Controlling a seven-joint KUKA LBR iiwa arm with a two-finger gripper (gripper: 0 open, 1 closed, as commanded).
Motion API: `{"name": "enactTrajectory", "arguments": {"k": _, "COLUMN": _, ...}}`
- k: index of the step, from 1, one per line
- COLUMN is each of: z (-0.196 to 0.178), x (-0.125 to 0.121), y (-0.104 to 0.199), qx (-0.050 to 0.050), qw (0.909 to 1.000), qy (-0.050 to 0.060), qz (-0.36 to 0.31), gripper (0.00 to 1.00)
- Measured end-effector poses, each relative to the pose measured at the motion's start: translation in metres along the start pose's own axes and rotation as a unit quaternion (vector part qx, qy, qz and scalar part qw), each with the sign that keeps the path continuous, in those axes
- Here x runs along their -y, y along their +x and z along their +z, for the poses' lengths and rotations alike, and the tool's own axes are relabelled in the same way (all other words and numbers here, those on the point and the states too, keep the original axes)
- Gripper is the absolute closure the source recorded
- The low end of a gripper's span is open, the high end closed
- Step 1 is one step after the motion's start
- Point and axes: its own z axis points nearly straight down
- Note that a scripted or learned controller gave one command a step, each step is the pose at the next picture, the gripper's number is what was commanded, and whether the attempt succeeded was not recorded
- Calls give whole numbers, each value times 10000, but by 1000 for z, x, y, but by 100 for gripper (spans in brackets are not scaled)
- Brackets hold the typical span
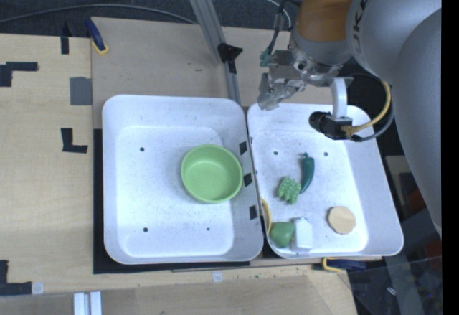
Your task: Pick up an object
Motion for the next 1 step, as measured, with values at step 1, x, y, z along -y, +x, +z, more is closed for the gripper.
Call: {"name": "enactTrajectory", "arguments": {"k": 1, "z": 18, "x": 14, "y": 51, "qx": 2, "qw": 10000, "qy": 9, "qz": 4, "gripper": 100}}
